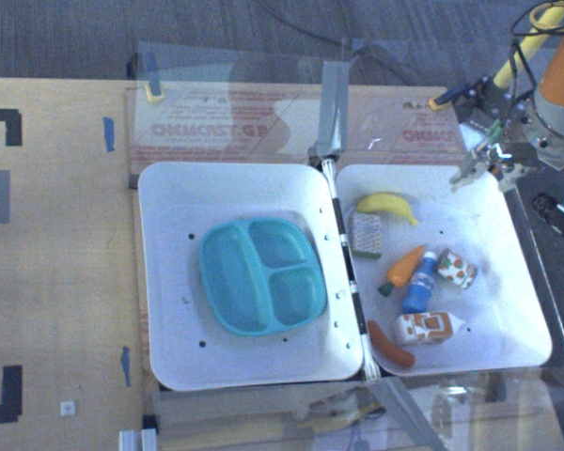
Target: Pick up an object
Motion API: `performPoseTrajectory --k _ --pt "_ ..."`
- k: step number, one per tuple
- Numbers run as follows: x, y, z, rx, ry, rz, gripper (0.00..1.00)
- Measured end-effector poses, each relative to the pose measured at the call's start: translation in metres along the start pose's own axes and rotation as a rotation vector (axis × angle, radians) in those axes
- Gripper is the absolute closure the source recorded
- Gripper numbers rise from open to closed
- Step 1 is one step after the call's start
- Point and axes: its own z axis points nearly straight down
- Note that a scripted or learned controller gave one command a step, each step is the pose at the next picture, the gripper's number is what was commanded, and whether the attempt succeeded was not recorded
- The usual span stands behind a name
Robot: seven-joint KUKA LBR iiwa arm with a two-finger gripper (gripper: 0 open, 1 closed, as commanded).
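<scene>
Camera view: cardboard [235,125] print red, unreadable.

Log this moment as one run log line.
stage: approach | gripper: over right bin's far corner | held: nothing seen | nearest: banana

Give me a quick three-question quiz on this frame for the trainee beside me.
1. True or false: the teal tray lies in the left bin.
2. What lies nearest the gripper? A. sausage B. banana C. blue bottle
3. Fill in: the carrot rests against the ____ bottle.

Key: 1 true. 2 B. 3 blue.
</scene>
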Motion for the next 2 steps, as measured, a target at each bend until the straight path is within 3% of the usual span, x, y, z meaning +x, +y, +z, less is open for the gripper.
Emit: performPoseTrajectory --k 1,2 --pt "0.025 -0.019 0.122 -0.004 -0.001 -0.005 0.00" --pt "0.100 -0.077 0.121 -0.006 -0.001 0.227 0.00"
